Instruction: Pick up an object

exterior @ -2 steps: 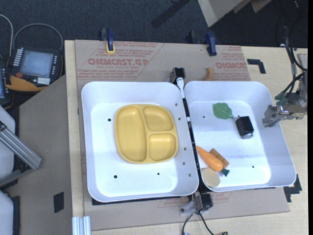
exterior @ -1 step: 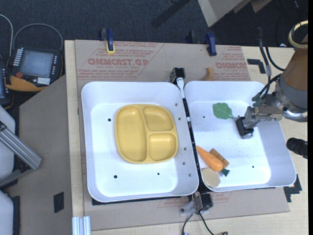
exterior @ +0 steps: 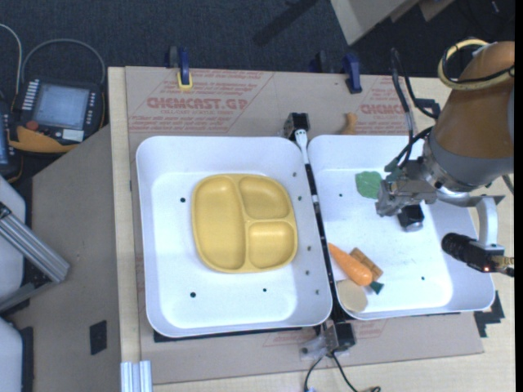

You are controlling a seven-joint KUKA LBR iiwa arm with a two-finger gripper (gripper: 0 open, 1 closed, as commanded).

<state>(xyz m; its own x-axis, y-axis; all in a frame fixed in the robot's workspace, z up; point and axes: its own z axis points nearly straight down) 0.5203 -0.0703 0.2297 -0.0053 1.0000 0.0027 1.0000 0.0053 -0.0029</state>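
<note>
Right, gripper point(exterior: 400, 205) sits low over the right bin point(exterior: 433, 296), upper-middle area; can't tell if the jaws are apart or together, they're dark and foreshortened against the wrist. Candidate objects, all in the right bin: a green piece point(exterior: 368, 184), flat and soft-edged, just beside the gripper at its 9 o'clock, partly tucked under it; a toy carrot point(exterior: 349, 265), orange body with a small green tip at its lower end, lying diagonally at about 7 o'clock from the gripper, close to the bin's left wall; a tan block point(exterior: 365, 260) touching the carrot's upper side; a pale round disc point(exterior: 353, 297) just below the carrot at the bin's bottom-left corner. Bin floor from the gripper's 4 to 6 o'clock is open white. Left bin point(exterior: 163, 300) holds a yellow three-compartment plate point(exterior: 243, 221), roughly centred, with bare floor around it. A black strip point(exterior: 312, 198) runs along the seam between the bins.
</note>
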